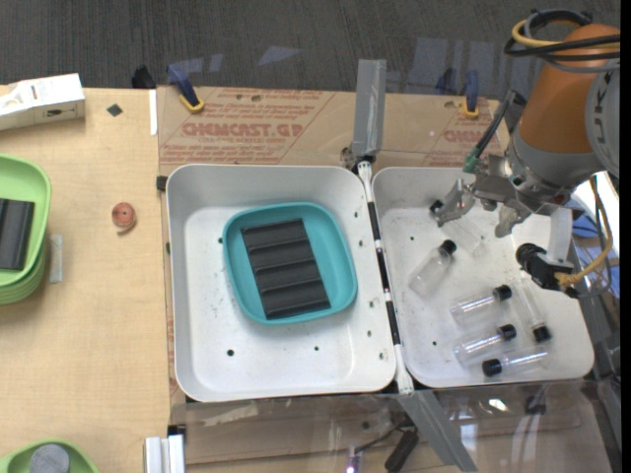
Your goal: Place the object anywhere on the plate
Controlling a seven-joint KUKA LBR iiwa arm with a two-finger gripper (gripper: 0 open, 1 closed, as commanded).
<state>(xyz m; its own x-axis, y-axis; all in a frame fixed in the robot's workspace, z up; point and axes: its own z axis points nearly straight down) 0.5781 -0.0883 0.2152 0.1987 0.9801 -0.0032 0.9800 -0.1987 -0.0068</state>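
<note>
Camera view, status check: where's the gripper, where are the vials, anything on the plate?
Gripper over right bin, above the vials, nothing seen between fingers. Nearest vial lying loose on bin floor. Teal plate in left bin, dark ridged insert on it.

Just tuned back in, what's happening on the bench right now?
The arm's gripper hangs over the upper part of the right bin, with nothing visible between its fingers. Several clear vials with black caps lie in that bin; the nearest vial sits just below the gripper. The teal plate sits in the left bin with a dark ribbed block on it and no vial. So the placing is not yet done.
</note>
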